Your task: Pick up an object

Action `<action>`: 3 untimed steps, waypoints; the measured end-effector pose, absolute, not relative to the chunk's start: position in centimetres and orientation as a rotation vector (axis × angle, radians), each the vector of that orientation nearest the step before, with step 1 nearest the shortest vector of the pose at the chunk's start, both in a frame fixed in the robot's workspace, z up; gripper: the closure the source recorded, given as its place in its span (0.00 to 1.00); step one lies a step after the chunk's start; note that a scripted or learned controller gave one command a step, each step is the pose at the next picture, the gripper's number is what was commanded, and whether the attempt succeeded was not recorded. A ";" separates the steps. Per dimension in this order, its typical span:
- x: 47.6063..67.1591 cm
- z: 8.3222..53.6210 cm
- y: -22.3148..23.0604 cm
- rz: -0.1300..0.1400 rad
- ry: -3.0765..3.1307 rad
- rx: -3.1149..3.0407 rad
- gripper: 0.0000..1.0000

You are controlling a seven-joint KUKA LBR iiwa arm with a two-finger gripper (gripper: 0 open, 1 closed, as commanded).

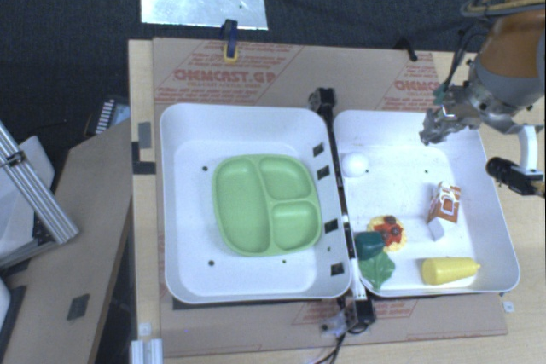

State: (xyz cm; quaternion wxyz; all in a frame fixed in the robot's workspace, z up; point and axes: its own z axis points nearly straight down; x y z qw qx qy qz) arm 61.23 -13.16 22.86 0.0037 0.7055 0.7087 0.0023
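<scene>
Red "CHEMCAST" lettering on brown board [223, 74] beneath white bins [188, 132].

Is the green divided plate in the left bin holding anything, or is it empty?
Empty. The green divided plate lies flat in the left bin, and all three compartments show bare green surface.

Red lettering reading "CHEMCAST GP" stood on the brown board [223, 74] above the bins, repeated mirrored at upper right.

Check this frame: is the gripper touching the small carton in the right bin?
Apart. The camera view shows the gripper near the bin's far edge, with bare white floor between it and the small carton.
</scene>
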 end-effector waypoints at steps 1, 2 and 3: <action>61.4 28.3 -13.2 0.007 2.222 2.211 1.00; 60.7 27.7 -7.1 0.003 2.232 2.210 1.00; 59.7 27.4 -2.6 0.003 2.231 2.212 1.00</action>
